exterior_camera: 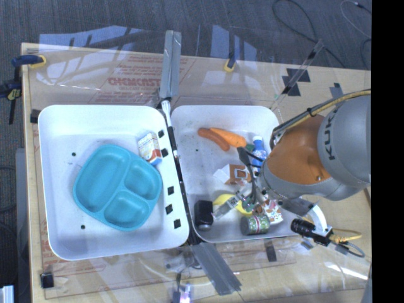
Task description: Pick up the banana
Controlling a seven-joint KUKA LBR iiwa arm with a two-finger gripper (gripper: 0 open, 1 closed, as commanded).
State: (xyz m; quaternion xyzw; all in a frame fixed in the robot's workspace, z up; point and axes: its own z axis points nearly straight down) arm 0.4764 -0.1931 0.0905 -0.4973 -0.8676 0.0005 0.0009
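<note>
- Green can [255, 224] lies at the near edge of the right bin [189, 163].
- Gripper [247, 201] sits low over the clutter; finger state cannot be told.
- Banana [225, 201] lies just left of the gripper, beside a black object [203, 212].
- Carrot [222, 137] lies farther back.
- Blue tray [118, 187] occupies the left bin [57, 131].

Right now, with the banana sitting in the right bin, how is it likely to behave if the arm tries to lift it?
The banana looks small, smooth and curved, so it may slip or pivot when squeezed. It lies crowded between a black object and a small can, so a nudge would probably shift those too. It is likely light.
</note>
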